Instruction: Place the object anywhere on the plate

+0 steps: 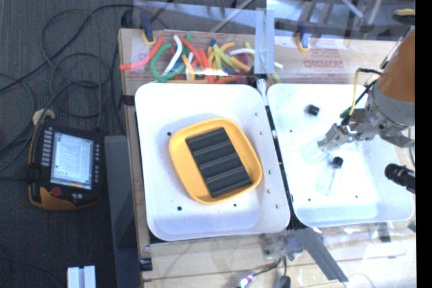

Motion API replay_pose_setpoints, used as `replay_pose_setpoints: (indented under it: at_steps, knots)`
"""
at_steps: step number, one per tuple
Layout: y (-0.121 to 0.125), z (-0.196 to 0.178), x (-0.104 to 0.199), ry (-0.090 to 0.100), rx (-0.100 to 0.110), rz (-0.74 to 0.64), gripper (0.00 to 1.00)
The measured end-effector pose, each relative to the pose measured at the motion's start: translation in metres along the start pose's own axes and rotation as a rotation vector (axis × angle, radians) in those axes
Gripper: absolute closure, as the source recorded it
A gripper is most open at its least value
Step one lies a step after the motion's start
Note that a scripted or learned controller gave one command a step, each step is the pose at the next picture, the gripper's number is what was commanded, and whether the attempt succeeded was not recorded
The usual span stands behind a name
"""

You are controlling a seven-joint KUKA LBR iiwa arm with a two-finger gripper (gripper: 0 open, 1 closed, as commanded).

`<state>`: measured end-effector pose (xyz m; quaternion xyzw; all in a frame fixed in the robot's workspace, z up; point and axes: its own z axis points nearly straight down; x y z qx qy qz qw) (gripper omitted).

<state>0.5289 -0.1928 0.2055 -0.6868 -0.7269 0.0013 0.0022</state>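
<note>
Clear object with a black cap (330,175) lies flat in the right bin (351,216), just below the hand (333,139) and apart from it. Whether the hand is wide or narrow cannot be told.

Orientation: the long axis appears to run from the cap, the end nearest the hand, away toward the bin's front edge. The body is faint.

Hazards:
- A closure along this axis would likely slip off.
- A small black piece (312,109) above the hand could be mistaken for the target.
- Far left of the hand, a black ridged block (217,161) covers most of the yellow plate (179,152). An object released there could roll off.
</note>
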Motion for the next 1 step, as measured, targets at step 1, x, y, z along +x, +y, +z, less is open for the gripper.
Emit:
replay_pose_setpoints:
  at_steps: [1]
  knots:
    - [0.0000, 0.0000, 0.0000, 0.000, 0.000, 0.000, 0.00]
